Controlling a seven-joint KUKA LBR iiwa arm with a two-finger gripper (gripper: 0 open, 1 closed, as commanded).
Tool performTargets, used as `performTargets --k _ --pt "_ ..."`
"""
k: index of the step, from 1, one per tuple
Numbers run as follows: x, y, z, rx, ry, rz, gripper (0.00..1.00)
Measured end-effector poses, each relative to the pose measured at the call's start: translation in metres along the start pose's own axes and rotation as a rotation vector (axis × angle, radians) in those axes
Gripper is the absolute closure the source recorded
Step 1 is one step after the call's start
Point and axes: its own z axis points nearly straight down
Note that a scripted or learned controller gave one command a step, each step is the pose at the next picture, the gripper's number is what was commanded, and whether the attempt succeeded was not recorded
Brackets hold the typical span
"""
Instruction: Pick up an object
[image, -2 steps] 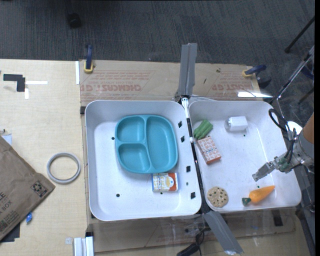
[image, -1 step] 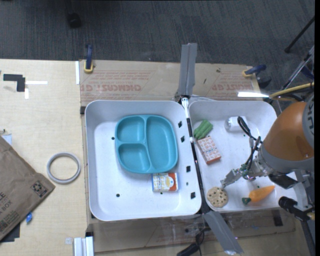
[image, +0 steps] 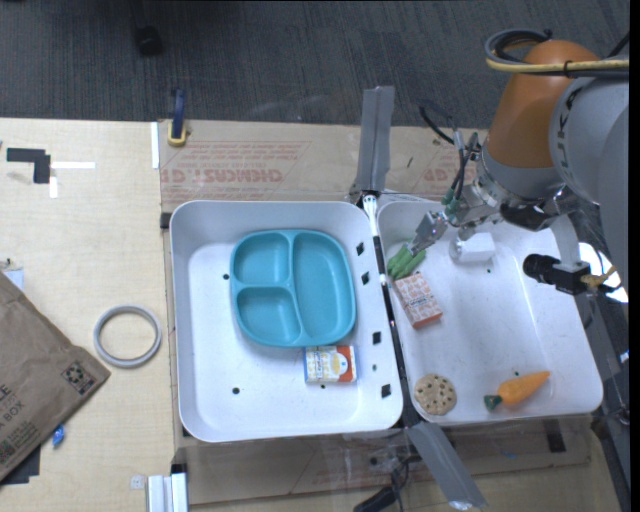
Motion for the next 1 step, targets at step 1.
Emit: performTargets --k 1 --pt "0.0411 -0.0669 0.0012 0.003 0.002 0.045 0.00"
